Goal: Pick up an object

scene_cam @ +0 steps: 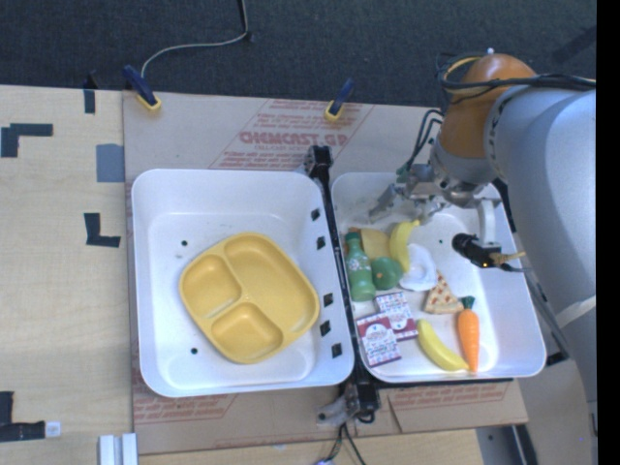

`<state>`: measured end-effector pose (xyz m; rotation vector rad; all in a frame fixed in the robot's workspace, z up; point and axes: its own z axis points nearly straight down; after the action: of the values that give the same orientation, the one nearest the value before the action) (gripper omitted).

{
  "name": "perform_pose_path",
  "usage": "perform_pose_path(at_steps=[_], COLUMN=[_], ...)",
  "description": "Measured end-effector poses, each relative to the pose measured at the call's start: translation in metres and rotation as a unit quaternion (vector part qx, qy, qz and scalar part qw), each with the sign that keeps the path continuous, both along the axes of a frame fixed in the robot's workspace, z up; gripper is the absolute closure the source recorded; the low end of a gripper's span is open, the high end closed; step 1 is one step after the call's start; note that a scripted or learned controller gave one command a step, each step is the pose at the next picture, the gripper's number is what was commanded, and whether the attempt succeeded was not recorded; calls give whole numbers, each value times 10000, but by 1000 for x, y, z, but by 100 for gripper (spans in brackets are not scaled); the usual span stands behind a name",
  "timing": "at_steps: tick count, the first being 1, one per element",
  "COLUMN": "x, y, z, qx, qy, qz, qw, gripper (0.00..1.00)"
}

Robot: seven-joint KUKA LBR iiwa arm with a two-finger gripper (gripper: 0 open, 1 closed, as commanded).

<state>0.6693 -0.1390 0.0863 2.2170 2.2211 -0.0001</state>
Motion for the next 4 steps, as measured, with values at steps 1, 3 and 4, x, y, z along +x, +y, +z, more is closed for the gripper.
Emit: perform_pose_path(at_steps=[1,3,4], x=[0,0,0], y=[46,46,45], z=[-1,-1,-1], qx=[10,4,4], qy=[3,5,6], qz=[3,2,1], qw=[10000,10000,10000], gripper=[0,0,0])
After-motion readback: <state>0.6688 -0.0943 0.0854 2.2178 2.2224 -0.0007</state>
